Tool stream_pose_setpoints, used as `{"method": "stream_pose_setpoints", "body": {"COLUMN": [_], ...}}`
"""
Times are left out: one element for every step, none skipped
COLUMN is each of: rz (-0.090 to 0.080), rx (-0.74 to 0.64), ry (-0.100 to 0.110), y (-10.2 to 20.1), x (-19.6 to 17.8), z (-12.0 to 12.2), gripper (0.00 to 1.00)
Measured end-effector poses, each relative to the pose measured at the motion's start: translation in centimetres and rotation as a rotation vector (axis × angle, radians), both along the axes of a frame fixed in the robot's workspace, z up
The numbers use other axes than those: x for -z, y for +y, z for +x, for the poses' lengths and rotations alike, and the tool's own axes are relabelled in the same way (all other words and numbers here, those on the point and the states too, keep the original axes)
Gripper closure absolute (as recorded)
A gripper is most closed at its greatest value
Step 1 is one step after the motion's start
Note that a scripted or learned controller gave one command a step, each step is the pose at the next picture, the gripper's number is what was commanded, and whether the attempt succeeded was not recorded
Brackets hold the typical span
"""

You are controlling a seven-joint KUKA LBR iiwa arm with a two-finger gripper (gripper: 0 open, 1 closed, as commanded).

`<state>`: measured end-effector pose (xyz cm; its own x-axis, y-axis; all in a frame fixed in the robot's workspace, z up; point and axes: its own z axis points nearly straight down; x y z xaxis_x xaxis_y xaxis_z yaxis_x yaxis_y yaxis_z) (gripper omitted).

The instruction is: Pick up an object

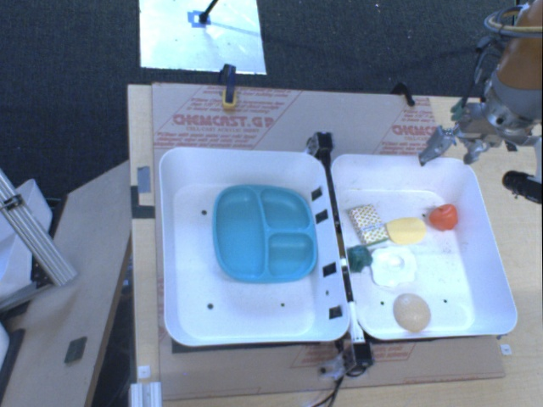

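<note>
Gripper hovered above right bin far rim, jaws spread open, nothing between. Orange ball lay inside bin, near yellow block.

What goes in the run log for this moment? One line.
gripper: open, above right bin far rim | holding: nothing | left bin: blue plate | right bin: six small items
</note>
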<state>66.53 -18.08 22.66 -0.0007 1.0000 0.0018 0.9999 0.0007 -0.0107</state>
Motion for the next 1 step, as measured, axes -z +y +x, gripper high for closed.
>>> {"method": "stream_pose_setpoints", "body": {"rz": [-0.003], "rx": [-0.003], "ry": [-0.013], "y": [0.07], "x": [-0.89], "z": [0.25], "gripper": [0.0]}}
